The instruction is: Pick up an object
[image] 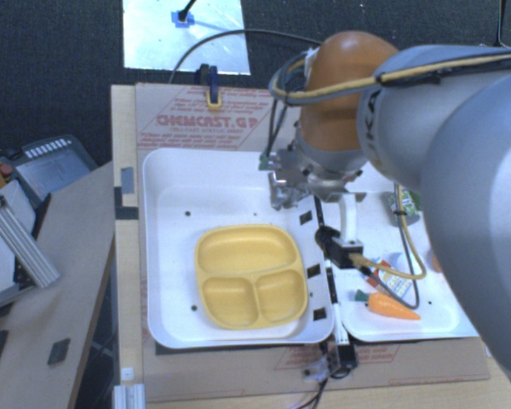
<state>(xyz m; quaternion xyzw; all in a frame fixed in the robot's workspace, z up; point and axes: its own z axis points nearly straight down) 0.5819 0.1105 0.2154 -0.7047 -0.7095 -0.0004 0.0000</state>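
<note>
A yellow divided plate lies in the front half of the left bin. In the right bin, an orange toy carrot lies near the front edge, with a small colourful object just behind it. A green and white item peeks out beside the arm at the back. My gripper hangs over the back right part of the left bin, just behind the plate and apart from it. I see nothing held in it. The arm hides much of the right bin.
The big grey arm with its orange band covers the upper right. A wall with black markers divides the bins. Bare white floor lies left of and behind the plate. A cardboard sheet sits behind the bins.
</note>
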